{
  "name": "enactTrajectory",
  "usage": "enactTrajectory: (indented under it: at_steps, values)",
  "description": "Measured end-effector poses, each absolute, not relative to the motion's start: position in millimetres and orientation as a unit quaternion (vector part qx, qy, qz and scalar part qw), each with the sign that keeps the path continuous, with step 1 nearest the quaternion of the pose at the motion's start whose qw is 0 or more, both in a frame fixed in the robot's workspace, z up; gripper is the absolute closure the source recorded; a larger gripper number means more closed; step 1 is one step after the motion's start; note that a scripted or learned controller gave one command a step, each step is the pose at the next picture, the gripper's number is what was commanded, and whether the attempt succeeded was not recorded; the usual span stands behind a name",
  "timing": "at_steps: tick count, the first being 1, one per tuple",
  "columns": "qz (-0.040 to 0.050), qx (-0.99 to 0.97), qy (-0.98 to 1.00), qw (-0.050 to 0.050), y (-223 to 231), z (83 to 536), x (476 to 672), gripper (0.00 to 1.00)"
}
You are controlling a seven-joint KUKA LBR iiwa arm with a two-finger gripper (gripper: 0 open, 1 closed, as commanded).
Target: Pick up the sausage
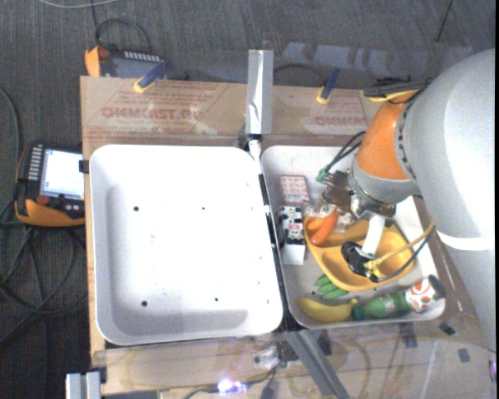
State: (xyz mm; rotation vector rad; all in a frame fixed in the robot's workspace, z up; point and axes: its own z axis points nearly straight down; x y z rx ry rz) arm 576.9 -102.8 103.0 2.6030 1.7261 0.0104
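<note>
An orange-red elongated piece point(319, 228), likely the sausage, lies in the right bin point(274, 166) just left of a yellow bowl point(388, 245). My gripper point(339, 204) is low in this bin, right above the upper end of that piece, under the grey wrist and orange band. I cannot tell whether it touches the piece. The wrist hides the spot where the fingers meet the objects.
In the right bin there are also a pink flat packet point(293, 188), a white-and-black block point(291, 224), a banana point(324, 309), a green bottle point(384, 306) and a red-and-white item point(424, 292). The left bin point(179, 239) stands beside it. The arm covers the right bin's far right part.
</note>
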Motion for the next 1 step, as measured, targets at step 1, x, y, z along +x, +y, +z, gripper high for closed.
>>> enactTrajectory:
  at_steps: [1]
  values:
    - [-0.0026,0.839,0.545,0.001,-58.2,183.4,659.0,1.0]
